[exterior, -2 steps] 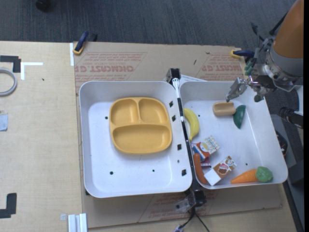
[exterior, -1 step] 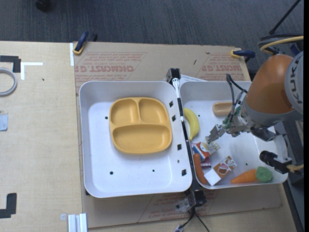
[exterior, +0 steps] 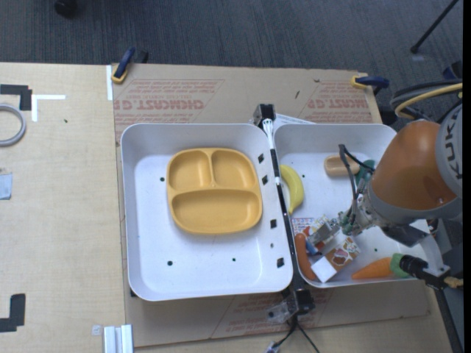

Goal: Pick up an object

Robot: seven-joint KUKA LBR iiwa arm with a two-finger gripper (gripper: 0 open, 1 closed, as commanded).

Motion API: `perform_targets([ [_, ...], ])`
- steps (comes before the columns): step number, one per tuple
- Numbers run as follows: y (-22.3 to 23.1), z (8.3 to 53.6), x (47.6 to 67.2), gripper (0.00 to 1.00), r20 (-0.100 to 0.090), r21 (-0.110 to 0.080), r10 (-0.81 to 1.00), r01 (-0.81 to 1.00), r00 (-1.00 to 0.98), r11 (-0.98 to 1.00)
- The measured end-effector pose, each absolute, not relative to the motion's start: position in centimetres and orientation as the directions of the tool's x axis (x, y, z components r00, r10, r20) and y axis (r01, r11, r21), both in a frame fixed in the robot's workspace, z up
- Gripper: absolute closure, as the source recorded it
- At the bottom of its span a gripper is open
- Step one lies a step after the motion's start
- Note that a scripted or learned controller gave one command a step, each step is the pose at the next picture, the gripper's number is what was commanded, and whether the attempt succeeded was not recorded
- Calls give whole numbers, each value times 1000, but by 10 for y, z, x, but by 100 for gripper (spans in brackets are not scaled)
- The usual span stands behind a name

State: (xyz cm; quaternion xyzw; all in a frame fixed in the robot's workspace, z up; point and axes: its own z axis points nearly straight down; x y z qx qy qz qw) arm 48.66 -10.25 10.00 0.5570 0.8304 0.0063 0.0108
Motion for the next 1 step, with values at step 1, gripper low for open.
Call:
perform_targets([
  [1, -104, 111, 488, 100, -13, 23, 926, 926, -377, 377],
])
